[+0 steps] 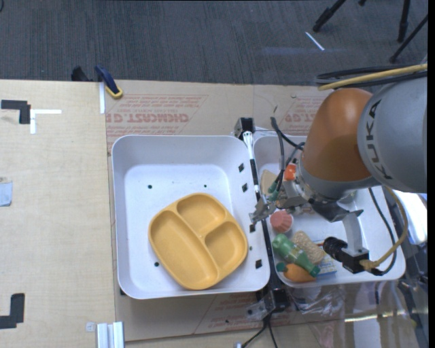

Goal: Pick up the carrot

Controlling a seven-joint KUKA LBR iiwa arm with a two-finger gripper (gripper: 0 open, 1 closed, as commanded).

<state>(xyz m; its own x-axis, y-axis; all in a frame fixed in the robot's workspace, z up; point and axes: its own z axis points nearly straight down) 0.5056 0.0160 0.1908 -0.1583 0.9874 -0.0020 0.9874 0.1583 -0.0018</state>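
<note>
ok so the small orange plastic carrot (296,272) lies crosswise at the near edge of the right white bin (390,270), below my two-finger gripper (275,204), whose open/closed state I can't tell.

Looks like a robotics lab setup. There's a light wood bench (47,224) with cardboard (177,112) taped down under two white bins (129,224), a big KUKA arm (367,136) with loose cables (391,238), grey carpet (170,34), and tripod legs (340,13) up top.
</note>
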